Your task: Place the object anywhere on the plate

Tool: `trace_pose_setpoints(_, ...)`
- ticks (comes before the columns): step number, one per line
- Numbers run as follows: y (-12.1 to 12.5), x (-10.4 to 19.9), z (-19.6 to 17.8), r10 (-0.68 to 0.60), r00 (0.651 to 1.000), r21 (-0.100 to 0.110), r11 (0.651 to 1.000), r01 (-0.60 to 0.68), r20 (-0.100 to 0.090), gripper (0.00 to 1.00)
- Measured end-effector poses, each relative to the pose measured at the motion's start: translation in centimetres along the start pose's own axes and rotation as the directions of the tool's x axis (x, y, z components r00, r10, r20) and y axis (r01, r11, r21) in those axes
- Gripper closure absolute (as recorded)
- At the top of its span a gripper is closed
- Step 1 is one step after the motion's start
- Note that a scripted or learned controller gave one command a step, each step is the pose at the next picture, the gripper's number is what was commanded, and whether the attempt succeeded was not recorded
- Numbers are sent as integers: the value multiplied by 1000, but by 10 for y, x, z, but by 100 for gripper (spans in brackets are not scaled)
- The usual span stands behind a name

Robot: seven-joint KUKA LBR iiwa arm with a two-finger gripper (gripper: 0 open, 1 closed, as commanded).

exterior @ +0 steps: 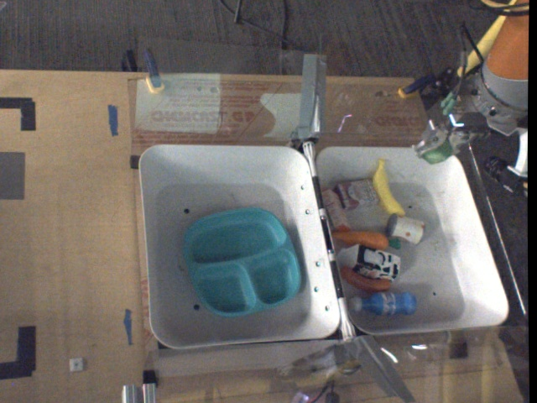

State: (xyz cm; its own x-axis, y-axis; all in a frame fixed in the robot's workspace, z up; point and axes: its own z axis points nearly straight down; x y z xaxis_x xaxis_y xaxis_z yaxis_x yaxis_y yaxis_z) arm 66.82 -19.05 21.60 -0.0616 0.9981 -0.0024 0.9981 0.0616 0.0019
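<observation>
A teal plate (242, 261) with three compartments lies in the left bin (159, 183). My gripper (438, 143) hangs over the far right corner of the right bin (470, 259), well to the right of the plate. A small pale green object (433, 150) sits between its fingertips, and the fingers look shut on it. Above the wrist the orange band (512, 44) shows at the top right corner.
In the right bin lie a yellow banana (386, 187), a pink-white pouch (356, 196), a small can (404, 228), an orange carrot (361, 238), a black-and-white box (377, 264) and a blue bottle (388, 303). A metal divider (312, 99) stands behind the bins.
</observation>
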Motion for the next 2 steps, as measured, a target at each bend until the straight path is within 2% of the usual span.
trace_pose_setpoints(1, -11, 42, -28, -255, 967, -1, 967, 255, -2, 100)
trace_pose_setpoints(2, -19, 61, -56, -509, 861, -4, 861, 509, 1, 100)
